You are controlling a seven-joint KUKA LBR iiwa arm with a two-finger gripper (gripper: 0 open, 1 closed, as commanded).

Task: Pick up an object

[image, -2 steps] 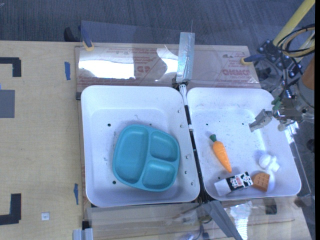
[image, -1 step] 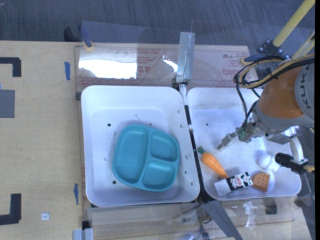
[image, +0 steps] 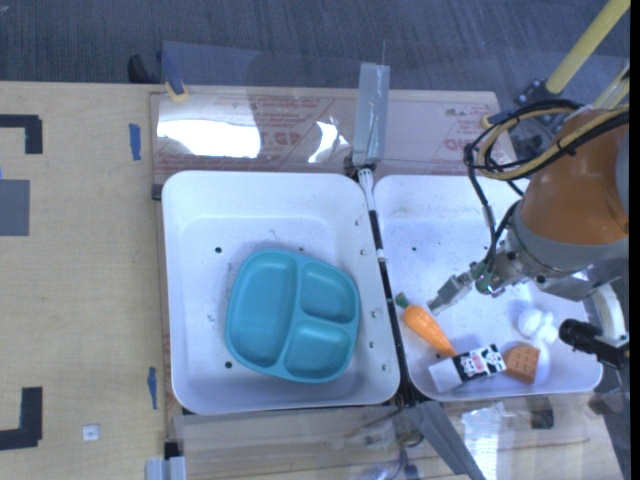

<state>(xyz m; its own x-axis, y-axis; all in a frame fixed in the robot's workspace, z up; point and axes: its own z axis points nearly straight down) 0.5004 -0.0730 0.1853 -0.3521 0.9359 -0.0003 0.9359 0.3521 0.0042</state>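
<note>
The left bin (image: 190,218) holds a teal divided plate (image: 292,314) with three compartments, lying flat toward the near half, with bare white floor open behind it and along its left side. A raised ridge (image: 375,258) separates it from the right bin (image: 420,208), where my things are crowded into the near corner. A toy carrot (image: 427,329), orange with a green tip, lies at a slant just beside the ridge. Next to it a small white carton with black markings (image: 478,364) rests close against the near wall, touching a tan waffle-like piece (image: 521,361) on its right. A small white lumpy object (image: 533,321) sits just behind that piece. My gripper (image: 452,291) hangs over the middle of this bin, above and behind the carrot, pointing left; whether it is wide or narrow I cannot tell, and I see nothing in it. The far half of the right bin is open floor.
</note>
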